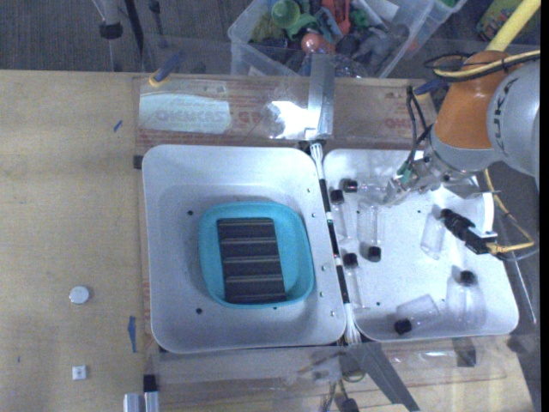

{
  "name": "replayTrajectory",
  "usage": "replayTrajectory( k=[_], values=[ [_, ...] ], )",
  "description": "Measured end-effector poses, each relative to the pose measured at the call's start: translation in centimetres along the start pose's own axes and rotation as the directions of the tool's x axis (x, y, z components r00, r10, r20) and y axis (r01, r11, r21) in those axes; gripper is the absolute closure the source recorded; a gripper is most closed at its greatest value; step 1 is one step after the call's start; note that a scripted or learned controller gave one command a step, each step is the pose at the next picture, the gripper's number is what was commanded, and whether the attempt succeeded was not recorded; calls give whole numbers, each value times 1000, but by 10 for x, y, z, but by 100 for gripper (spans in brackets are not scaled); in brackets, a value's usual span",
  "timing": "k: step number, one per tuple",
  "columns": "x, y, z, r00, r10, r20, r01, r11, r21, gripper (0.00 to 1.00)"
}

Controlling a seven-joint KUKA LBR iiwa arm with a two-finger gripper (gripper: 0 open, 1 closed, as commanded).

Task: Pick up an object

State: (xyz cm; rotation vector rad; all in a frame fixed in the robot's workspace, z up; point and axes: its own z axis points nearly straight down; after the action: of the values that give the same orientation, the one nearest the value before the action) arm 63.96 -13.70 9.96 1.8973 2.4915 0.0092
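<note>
The right bin (502,316) holds several clear plastic vials with black caps, such as one upright-lying vial (370,230), one near the front (418,310) and one at the right (431,235). Another clear vial (371,190) lies at the back of the bin, just left of my gripper (401,184). The gripper hangs low over the back middle of the right bin, under the orange wrist band. In the left bin (171,230) sits a teal dish (255,253) with a black ridged block (250,260) in it.
A metal divider strip (330,221) runs between the bins. A clear box of colourful toys (343,15) stands behind the bench. A wooden board (232,110) lies along the back edge of the bins.
</note>
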Motion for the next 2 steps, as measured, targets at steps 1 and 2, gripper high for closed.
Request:
replayTrajectory(
  k=[1,2],
  values=[
    [62,40,-86,995,96,-2,-96,995,8,100],
    [-36,18,-61,992,-130,0,130,992,5,100]
  ],
)
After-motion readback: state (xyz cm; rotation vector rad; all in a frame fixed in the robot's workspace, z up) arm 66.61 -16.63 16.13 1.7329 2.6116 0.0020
